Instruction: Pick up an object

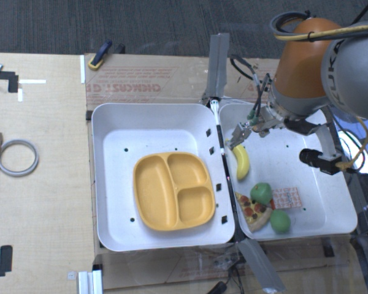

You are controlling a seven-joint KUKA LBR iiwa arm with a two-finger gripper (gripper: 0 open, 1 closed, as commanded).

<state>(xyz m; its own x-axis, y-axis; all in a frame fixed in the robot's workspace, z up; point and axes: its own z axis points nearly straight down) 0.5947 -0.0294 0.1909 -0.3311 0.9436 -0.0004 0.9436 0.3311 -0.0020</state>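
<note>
A roll of grey tape lay flat on the wooden bench at the far left, well apart from the bins. Farther back, near the bench's far edge, a small blue and yellow tool rested beside a sheet of printed cardboard. The left bin held a yellow divided plate, sitting flat and slightly toward the near side, with its three compartments bare. In the right bin, a yellow banana lay close to the left wall, running roughly from far to near. Nearer the front edge, a slice of toy pizza rested against the left wall, with a green apple just beside it on the far side and a second green fruit touching its right end. A small red-and-white printed card lay flat just right of the apple. The gripper hung over the far left part of the right bin, directly above the banana's far tip; whether its fingers were spread or closed could not be made out, and nothing was visibly between them. The grey arm with its orange band reached in from the far right.
</note>
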